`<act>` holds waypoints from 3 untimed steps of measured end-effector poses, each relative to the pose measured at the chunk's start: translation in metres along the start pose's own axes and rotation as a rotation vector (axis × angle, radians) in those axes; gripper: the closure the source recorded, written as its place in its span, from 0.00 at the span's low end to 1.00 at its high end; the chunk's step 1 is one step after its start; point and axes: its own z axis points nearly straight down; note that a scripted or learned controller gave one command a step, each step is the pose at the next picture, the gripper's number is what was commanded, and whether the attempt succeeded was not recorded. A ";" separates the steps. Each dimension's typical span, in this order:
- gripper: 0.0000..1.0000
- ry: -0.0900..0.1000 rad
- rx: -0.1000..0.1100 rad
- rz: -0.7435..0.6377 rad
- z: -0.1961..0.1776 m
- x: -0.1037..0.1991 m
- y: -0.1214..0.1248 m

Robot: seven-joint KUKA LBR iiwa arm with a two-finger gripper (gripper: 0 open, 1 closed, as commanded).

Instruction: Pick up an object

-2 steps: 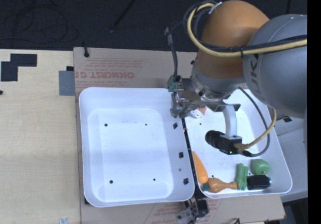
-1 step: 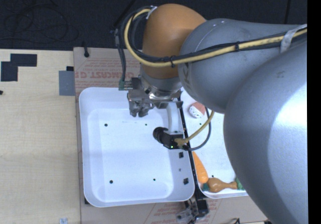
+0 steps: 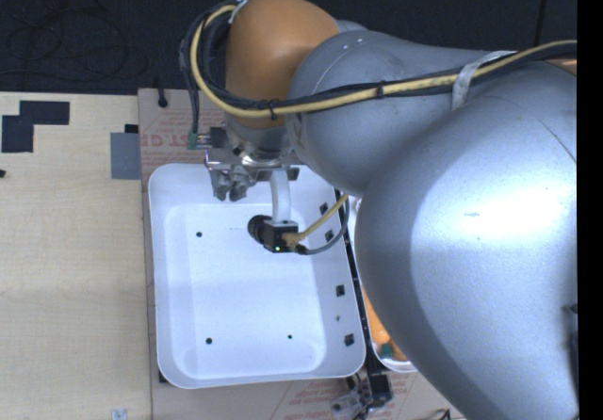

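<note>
Camera view, looking down on the bench (image 3: 66, 249): the grey arm (image 3: 452, 183) reaches in from the right and covers nearly all of the right bin (image 3: 388, 360). Only a sliver of the bin's rim shows, with an orange object (image 3: 375, 322) mostly hidden under the arm. The hand (image 3: 231, 185) hangs over the far wall of the left bin (image 3: 179, 333); whether it is open or closed cannot be told. Printed cardboard (image 3: 155, 121) lies beneath the bins.
</note>
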 end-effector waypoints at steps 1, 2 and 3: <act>1.00 0.002 -0.005 0.002 -0.054 0.031 0.012; 0.00 -0.001 0.001 0.001 -0.050 0.030 0.010; 0.00 -0.001 0.001 0.001 -0.050 0.030 0.010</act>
